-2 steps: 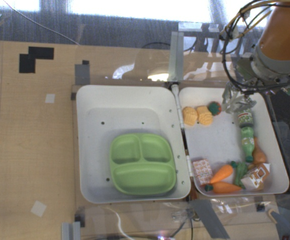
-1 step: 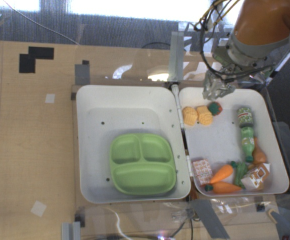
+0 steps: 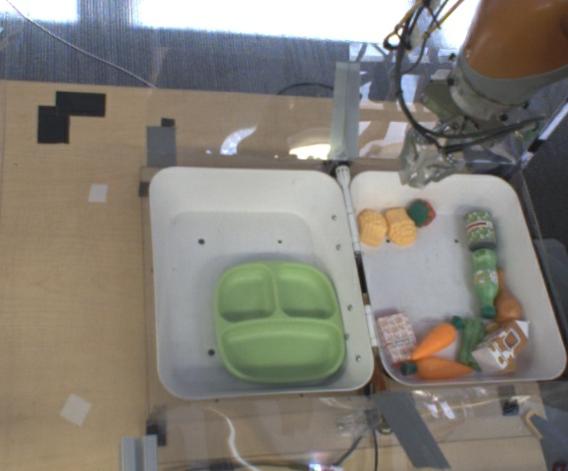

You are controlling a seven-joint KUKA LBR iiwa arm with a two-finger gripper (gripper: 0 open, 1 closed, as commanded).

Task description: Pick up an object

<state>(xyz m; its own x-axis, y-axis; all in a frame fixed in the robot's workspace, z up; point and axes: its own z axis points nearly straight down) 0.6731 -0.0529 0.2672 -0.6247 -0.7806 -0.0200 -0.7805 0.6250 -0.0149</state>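
Wooden tabletop (image 3: 58, 292) carries two white bins. Arm (image 3: 519, 27) sits over the right bin's (image 3: 416, 268) far edge, gripper (image 3: 429, 165) above the rim; nothing is held, and you can't tell the fingers' state from this angle.

No object chosen yet, so pick an isolated one. Your best bet is the bottle (image 3: 482, 263) along the right wall or the corn (image 3: 387, 227) near the far-left corner. Come straight down and close across the narrow axis. Avoid the near-edge clutter: carrots (image 3: 437, 351), box (image 3: 396, 334) and carton (image 3: 504, 346) touch or overlap, so there's a risk of a glancing grip.

Left bin (image 3: 180, 224) holds a green divided plate (image 3: 279, 320), compartments bare. Small red-green piece (image 3: 421, 211) sits just beside the corn.
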